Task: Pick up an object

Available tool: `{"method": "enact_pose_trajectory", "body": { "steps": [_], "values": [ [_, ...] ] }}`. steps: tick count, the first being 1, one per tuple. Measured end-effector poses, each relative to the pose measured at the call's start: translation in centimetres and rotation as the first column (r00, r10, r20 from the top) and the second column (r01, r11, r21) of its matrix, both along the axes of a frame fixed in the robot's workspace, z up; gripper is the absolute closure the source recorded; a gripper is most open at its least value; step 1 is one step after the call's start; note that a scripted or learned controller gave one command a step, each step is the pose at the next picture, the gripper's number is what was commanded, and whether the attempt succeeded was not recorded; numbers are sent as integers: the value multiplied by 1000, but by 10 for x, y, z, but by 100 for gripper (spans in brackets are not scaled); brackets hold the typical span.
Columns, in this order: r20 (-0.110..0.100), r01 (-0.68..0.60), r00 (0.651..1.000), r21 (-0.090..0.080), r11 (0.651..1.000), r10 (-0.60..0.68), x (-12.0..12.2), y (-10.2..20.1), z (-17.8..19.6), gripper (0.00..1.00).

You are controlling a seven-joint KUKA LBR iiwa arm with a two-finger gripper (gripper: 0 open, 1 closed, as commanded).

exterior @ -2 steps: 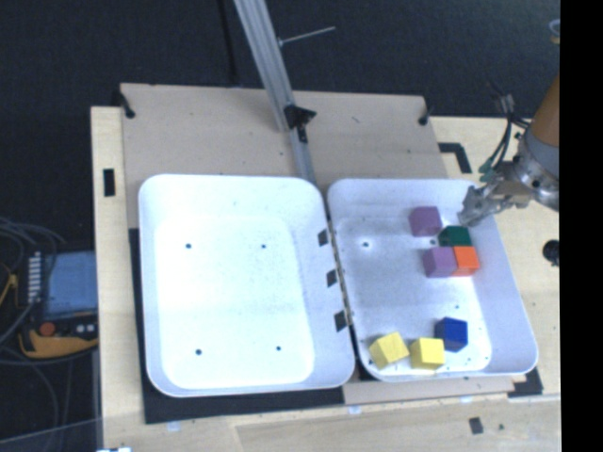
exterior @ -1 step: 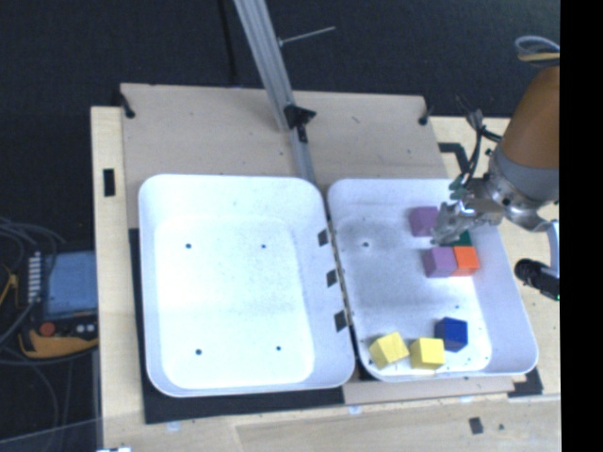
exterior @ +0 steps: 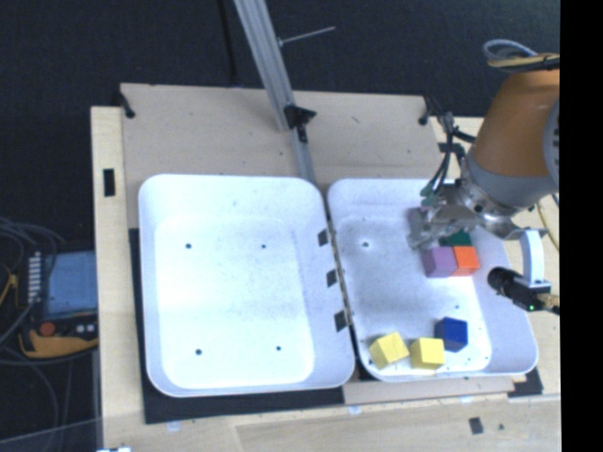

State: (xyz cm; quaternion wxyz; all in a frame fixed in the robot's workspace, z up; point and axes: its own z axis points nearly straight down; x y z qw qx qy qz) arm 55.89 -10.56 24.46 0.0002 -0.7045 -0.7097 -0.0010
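Hovering gripper over purple block and touching orange block, near right bin's far right edge; finger opening impossible to tell. Risking nudging both blocks, or pinching neither, through crowding.

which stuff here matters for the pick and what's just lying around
For the job: gripper, purple block, orange block, blue block, two yellow blocks, right bin.

Just lying about: left bin, metal pole, cables.

White bins hold purple, orange, blue and two yellow blocks.
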Motion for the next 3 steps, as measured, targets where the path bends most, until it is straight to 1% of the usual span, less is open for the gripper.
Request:
{"method": "enact_pose_trajectory", "body": {
  "steps": [1,2,3],
  "values": [
    [-2,0,1000,0,1000,0,-19,55,-8,100],
    [-1,-1,1000,0,1000,1,-21,106,-9,100],
    [-2,-1,1000,0,1000,1,-39,161,-18,100]
  ]
}}
